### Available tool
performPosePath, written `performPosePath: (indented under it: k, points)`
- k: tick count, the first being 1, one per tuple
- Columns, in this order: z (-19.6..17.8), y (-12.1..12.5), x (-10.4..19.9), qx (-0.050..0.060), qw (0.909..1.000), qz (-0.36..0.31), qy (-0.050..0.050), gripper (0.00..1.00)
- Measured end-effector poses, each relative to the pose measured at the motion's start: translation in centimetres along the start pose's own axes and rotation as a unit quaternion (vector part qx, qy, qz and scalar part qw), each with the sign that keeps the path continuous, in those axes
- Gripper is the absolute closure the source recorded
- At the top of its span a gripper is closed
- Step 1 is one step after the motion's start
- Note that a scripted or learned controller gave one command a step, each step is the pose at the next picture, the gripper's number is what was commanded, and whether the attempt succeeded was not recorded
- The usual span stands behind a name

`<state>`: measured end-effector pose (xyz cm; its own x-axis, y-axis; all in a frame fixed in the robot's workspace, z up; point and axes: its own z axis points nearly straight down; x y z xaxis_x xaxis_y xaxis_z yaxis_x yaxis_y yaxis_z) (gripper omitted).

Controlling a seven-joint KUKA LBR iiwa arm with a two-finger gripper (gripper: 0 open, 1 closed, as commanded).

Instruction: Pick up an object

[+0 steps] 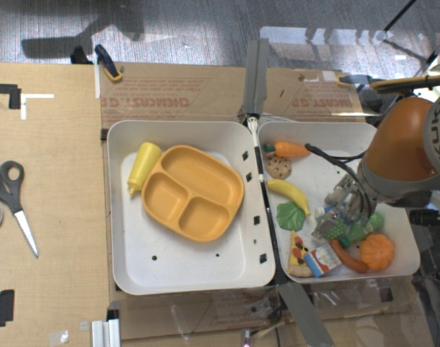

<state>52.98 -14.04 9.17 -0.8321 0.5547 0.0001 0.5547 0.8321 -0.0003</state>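
Progress looks early to middling: the arm has its gripper (334, 221) lowered into the right bin (401, 266), down among the toy food, but nothing is seen lifted clear. The metal tip sits at a green toy (356, 229), seemingly touching or just above it, with a red sausage-shaped toy (348, 256) and an orange pumpkin-like toy (378, 251) just beside. Whether the jaws are released or clenched I cannot tell; the wrist hardware hides them from this slanted view, and no item shows plainly between them.

Other candidates lie in the same bin: a banana (288, 194), a green leaf-shaped piece (292, 215), a cookie (279, 167), a carrot (290, 150) at the far edge, and a pizza slice (299, 254) with a small carton (321, 259) against it near the front wall. The left bin (184, 273) holds a yellow divided plate (192, 191) with a yellow bottle (143, 166) touching its left rim. Scissors (14, 197) rest on the desk (53, 266), well apart from both bins.

My judgement: the reach and descent are done; the grasp itself is unconfirmed, and the lift remains. The clutter round the green toy could make the closing grip catch a neighbour instead.
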Motion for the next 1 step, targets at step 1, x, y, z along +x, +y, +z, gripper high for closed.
performPosePath:
  k: [1]
  points:
    - [-0.09, -3.35, 3.65, -0.001, 0.9989, 0.047, -0.002, 0.0]
